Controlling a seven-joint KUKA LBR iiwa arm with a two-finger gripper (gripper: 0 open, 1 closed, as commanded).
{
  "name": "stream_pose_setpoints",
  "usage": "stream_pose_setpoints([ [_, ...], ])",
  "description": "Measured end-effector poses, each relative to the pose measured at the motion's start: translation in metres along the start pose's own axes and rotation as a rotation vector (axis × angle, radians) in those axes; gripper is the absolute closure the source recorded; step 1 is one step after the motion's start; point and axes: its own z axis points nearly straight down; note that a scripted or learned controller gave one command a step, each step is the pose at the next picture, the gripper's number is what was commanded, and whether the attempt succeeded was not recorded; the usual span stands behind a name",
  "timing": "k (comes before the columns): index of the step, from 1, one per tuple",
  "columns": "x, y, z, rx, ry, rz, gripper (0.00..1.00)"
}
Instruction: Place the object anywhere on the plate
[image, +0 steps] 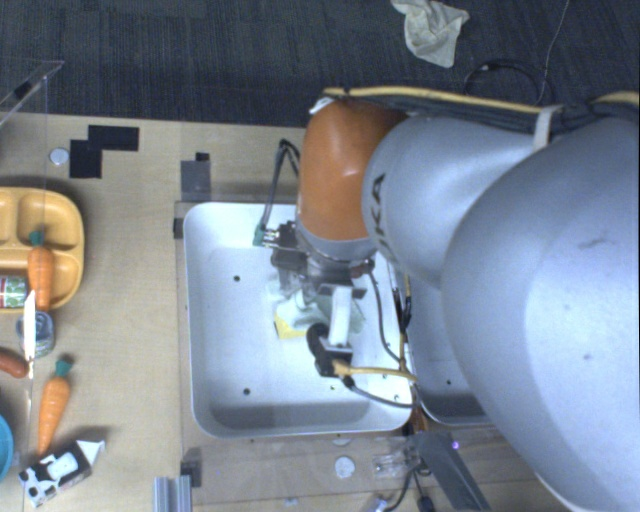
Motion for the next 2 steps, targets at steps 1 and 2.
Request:
stream_pose_setpoints([
  [1, -0.029, 0.085, 0.008, 0.001, -0.002, -0.158, 1.00],
  [2, 0.022, 0.087, 0.081, 0.002, -0.002, 0.184, 1.00],
])
